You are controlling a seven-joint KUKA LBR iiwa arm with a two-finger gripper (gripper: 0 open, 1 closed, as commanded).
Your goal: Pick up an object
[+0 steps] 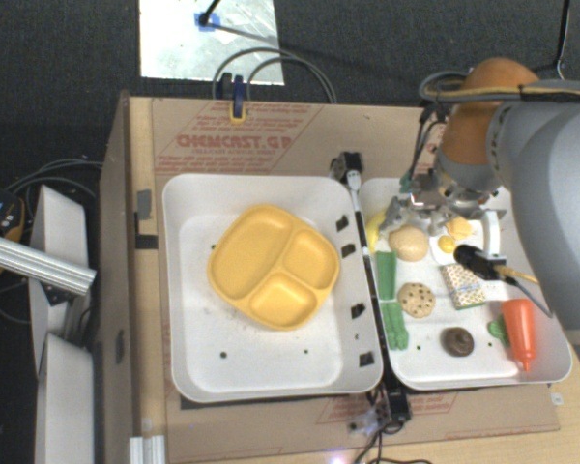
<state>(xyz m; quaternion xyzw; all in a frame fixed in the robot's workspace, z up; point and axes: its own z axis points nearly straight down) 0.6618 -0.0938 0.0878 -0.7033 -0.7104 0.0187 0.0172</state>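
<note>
Pale and round, a little bun (409, 245) sits near the top of the right bin (430, 361), and that is the thing I would expect the arm to go for. The gripper (418, 211) hangs low over that same corner, and the bun shows just on the near side of it, so close that they may be touching. Whether the gripper is spread or closed I cannot tell from this angle; the metal at its tip is a jumble against the white bin. Nothing looks caught in it.

What the move turns on is simple: the bun lies a touch toward the bin's middle from the tool. Being round, it has no long axis to line up with, so any approach angle should do.

Neighbours matter more. A small yellow piece (460, 228) lies just to the right of the bun, a long green stick (391, 303) runs along the dividing wall just on its other side, and a cookie (417, 300) sits near, further down. A chocolate doughnut (456, 340) and a carrot (520, 329) lie well apart at the bottom. In the left bin (203, 356) rests a yellow plate (274, 264).
</note>
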